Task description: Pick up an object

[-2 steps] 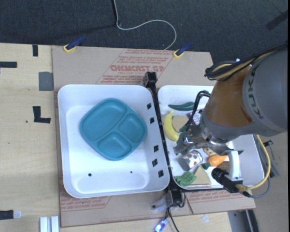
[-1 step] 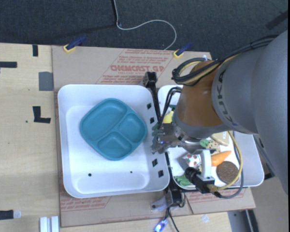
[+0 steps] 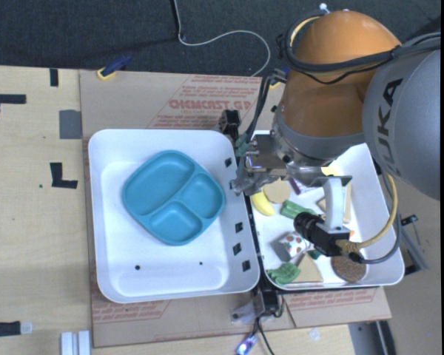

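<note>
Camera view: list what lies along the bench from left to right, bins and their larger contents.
Left white bin → blue divided plate inside it → yellow banana-like piece in the right white bin → brown round object near that bin's front corner.

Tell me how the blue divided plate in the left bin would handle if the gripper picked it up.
The blue divided plate looks like moulded plastic, so probably stiff and light. It lies flat in the left bin, unlikely to roll. Its low, smooth rim may slip from a pinch.

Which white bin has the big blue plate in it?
The left bin holds the blue plate; the right bin has small mixed things under the arm.
</note>
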### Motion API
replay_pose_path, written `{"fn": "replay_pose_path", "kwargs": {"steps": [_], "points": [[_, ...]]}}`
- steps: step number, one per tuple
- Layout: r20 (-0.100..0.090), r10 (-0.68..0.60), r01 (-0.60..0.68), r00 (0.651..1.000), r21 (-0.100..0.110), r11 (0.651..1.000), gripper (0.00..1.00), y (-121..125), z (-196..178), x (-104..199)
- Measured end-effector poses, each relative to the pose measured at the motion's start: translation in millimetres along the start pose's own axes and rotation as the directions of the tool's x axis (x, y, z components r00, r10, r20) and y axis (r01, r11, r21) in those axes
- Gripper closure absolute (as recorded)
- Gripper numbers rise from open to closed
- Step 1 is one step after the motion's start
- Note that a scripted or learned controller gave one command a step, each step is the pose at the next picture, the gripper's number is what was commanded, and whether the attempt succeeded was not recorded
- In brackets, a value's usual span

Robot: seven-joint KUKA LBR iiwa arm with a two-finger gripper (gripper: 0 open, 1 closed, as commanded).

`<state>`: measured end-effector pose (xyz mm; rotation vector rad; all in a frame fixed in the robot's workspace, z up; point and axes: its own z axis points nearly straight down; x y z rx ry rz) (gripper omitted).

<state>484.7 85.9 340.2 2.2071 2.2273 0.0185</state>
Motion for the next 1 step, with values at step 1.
{"fn": "replay_pose_path", "kwargs": {"steps": [1], "points": [[0.0, 0.0, 0.0, 1.0, 0.002, 1.0, 1.0, 1.3, -104.2, 53.4]]}}
